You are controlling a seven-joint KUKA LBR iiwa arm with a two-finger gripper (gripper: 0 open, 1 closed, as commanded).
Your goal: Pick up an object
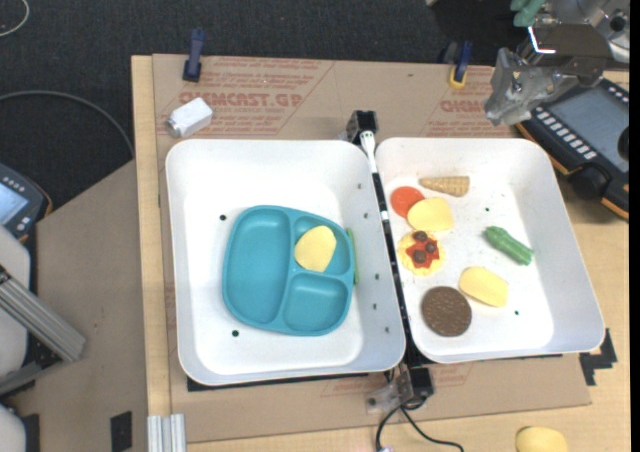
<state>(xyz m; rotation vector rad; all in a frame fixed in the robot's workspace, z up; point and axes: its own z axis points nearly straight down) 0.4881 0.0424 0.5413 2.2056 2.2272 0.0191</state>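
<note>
Camera view shows you the gripper above the right bin's far rim, jaw state untellable.

**Colours across the two bins**

The left shallow white bin bears a teal compartment plate with a pale yellow piece. The right shallow white bin shows an orange-red disc, a green pod, a speckled brown round and a tan cone.
</note>
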